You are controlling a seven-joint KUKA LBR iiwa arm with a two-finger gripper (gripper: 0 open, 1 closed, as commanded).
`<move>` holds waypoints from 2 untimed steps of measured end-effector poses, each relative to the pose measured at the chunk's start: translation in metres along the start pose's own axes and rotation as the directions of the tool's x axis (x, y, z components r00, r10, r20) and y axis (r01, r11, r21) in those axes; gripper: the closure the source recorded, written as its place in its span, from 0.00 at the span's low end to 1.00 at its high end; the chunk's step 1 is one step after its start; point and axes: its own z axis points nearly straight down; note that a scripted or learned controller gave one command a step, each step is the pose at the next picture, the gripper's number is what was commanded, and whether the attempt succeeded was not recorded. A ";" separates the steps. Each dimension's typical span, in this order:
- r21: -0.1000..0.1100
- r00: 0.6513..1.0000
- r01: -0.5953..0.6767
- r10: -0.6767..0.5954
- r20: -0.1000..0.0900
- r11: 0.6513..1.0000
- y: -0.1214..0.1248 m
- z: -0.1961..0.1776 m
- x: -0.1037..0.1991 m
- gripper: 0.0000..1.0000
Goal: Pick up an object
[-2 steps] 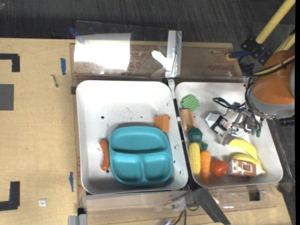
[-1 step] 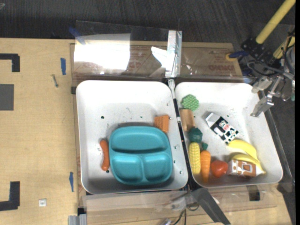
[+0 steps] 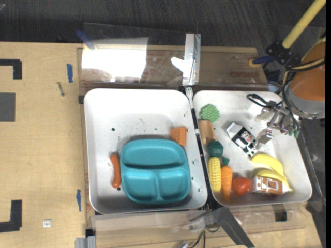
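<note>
In right bin: hand just above banana, apart; grip state can't tell.

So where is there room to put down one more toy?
Bare floor lies in the left bin, behind the teal tray and left of it above the sausage. The right bin is crowded: corn, carrot, tomato, banana.

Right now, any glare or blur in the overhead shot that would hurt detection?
Camera view: strong glare on the clear panel behind the left bin, washing it white; the gripper and wrist look soft and cluttered, fine detail lost; the toy food in the right bin and the teal tray are evenly lit and sharp enough.
</note>
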 end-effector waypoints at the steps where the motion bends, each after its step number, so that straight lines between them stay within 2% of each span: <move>1: 0.001 0.998 0.063 -0.063 0.007 0.998 0.056 0.004 0.019 0.00; 2: 0.002 0.998 0.059 -0.059 -0.020 0.998 -0.033 -0.018 0.005 0.00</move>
